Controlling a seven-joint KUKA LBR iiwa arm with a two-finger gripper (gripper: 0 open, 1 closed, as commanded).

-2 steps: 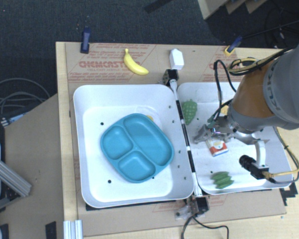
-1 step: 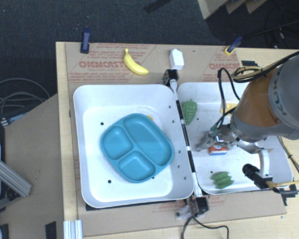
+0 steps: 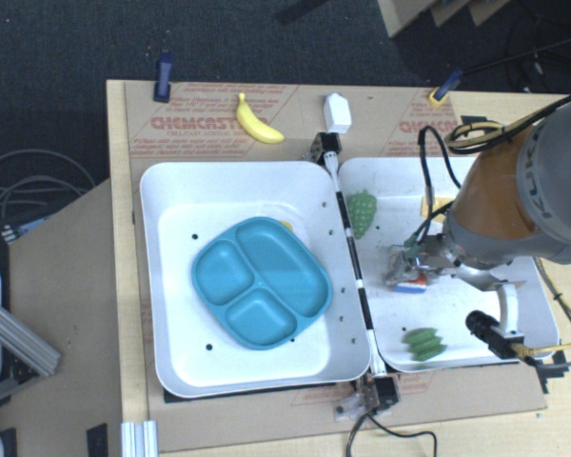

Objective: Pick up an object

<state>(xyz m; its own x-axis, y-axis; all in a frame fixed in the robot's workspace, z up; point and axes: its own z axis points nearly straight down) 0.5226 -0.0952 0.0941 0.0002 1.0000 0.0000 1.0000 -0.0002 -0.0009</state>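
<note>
Cardboard covered the bench under two white bins (image 3: pixel 171 193). Down in the right bin (image 3: pixel 542 336), the gripper (image 3: pixel 404 269) hung over a small red-and-blue object (image 3: pixel 414 283); whether its grip was closed, I couldn't tell. Nothing looked lifted yet, so the pick remained undone.

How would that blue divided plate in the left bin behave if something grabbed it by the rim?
The blue plate looks like moulded plastic, so probably stiff and light. Its glossy, rounded rim may slip. It lies flat on the left bin floor, so getting under the edge could be hard.
</note>
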